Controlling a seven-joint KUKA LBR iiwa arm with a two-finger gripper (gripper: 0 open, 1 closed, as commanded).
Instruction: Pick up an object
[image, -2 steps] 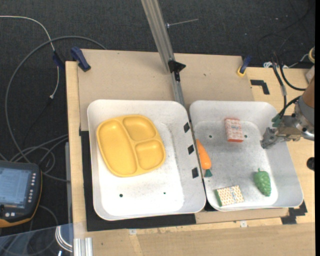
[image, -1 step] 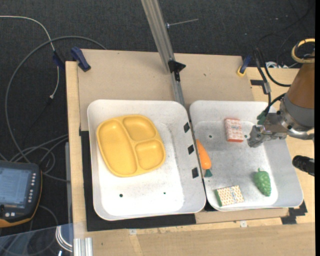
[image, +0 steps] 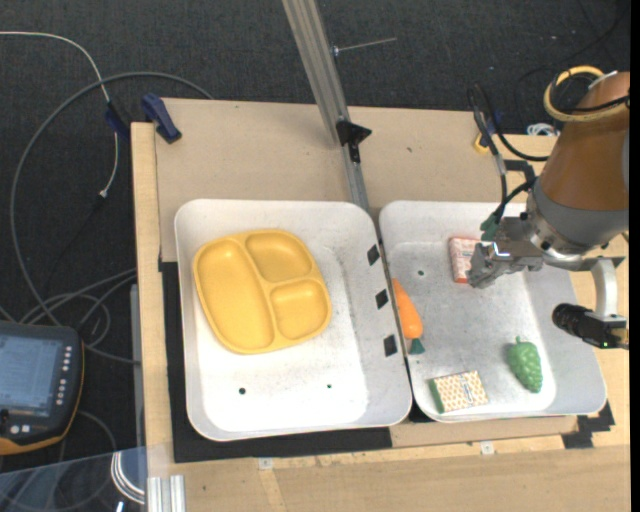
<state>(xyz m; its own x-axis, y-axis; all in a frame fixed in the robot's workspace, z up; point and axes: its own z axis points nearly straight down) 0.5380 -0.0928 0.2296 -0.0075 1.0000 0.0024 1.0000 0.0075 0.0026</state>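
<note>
Camera view shows my gripper (image: 487, 268) low in the right bin (image: 560, 400), at three o'clock of the pink box (image: 461, 256), to grab it; I cannot tell its state.

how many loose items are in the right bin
4. A pink packet at the far side beside the gripper, an orange carrot along the left wall, a tan patterned block at the near edge, and a green bumpy fruit near right. The arm may hide more.
</note>
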